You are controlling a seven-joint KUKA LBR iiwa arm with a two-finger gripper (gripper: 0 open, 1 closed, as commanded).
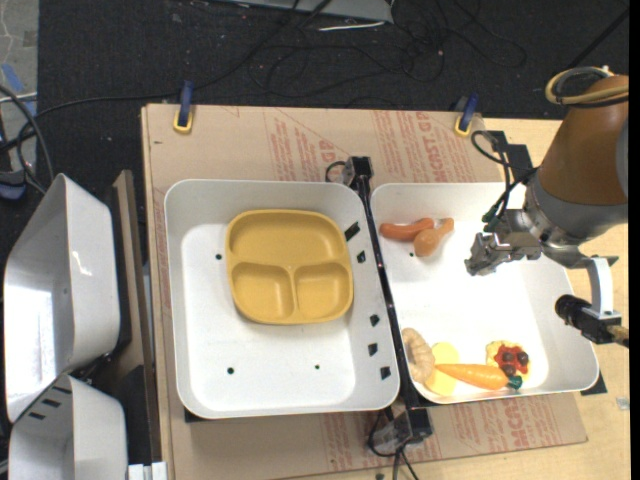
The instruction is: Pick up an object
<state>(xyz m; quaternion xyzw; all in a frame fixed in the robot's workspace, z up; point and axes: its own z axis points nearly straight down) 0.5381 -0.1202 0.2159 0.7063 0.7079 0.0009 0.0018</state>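
Note:
My gripper (pixel 487 257) hangs over the right bin (pixel 560 313), in its upper middle, a short way right of an orange sausage (pixel 407 230) and a small peach-coloured piece (pixel 428 241). Nothing shows between its fingers. Along the bin's front edge lie a pale bread-like piece (pixel 417 353), a yellow slice (pixel 445 354), an orange carrot (pixel 472 374) and a small piece with red berries (pixel 509 357).
A yellow divided plate (pixel 290 266) lies in the left bin (pixel 200 358). A black divider (pixel 380 278) runs between the bins. White tubs (pixel 60 288) stand at the far left, off the bench. Cables hang by the arm at the right.

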